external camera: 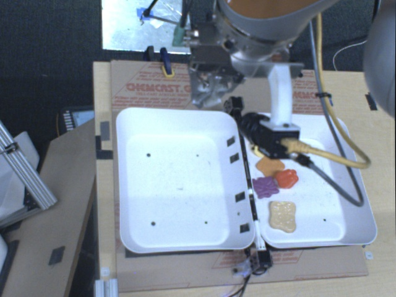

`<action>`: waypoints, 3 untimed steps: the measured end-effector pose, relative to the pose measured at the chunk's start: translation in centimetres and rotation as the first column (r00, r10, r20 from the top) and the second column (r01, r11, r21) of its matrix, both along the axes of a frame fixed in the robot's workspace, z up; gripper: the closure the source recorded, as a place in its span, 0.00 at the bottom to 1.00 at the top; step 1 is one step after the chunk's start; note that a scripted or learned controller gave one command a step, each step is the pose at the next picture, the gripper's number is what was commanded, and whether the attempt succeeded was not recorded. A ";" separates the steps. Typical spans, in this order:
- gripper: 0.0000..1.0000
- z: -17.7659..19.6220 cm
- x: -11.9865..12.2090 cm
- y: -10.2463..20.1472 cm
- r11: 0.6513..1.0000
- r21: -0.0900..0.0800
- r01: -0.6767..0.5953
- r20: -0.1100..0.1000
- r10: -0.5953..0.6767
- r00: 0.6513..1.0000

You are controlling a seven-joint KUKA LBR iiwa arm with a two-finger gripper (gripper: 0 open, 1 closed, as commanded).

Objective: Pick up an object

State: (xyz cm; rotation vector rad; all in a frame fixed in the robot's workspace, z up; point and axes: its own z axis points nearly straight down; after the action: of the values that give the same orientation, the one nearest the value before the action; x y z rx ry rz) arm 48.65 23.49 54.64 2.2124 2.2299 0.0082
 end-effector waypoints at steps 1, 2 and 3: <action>0.00 0.0 0.0 0.0 1.000 0.000 -0.001 -0.001 0.001 1.000; 1.00 1.1 0.0 0.0 1.000 0.001 -0.004 0.001 0.004 1.000; 1.00 -1.3 1.8 -0.1 1.000 -0.004 0.007 -0.004 -0.007 1.000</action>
State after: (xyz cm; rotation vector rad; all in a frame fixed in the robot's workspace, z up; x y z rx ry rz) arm 50.40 23.41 53.35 2.2205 2.2219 -0.0008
